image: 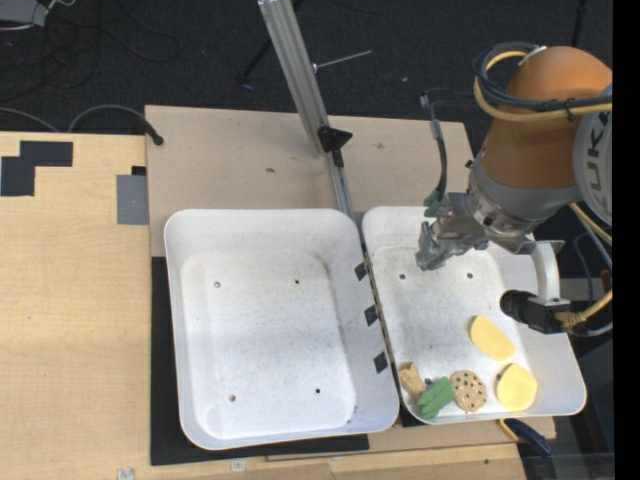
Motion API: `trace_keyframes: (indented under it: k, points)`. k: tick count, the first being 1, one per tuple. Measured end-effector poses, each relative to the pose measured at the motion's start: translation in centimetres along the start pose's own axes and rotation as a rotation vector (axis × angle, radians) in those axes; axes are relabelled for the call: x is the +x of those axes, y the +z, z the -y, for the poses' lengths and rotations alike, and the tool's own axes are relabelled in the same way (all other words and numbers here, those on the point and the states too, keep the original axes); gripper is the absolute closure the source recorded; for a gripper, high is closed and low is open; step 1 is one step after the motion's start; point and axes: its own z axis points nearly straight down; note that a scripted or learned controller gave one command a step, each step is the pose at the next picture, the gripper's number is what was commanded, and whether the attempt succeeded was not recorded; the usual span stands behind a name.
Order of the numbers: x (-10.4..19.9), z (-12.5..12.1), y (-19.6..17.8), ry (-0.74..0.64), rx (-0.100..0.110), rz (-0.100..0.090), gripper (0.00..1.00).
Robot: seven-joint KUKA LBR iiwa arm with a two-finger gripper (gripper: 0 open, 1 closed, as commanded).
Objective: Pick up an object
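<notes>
The grey arm point(540, 138), with its orange band, enters from the upper right of the frame and bends down, placing the gripper point(432, 251) over the upper part of the right bin point(385, 230). Whether it grips anything cannot be told. Low in that bin, well below the gripper, lie two smooth yellow rounded pieces point(492, 337) point(517, 386), a speckled brown disc point(467, 390), a green piece point(435, 397) and a tan lump point(411, 377). The left bin point(200, 230) is shallow white plastic.
</notes>
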Motion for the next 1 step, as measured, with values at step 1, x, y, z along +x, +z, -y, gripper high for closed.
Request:
trace_keyframes:
  k: [1]
  points:
    - [4.75,1.64,2.48,0.000,0.002,0.001,1.00]
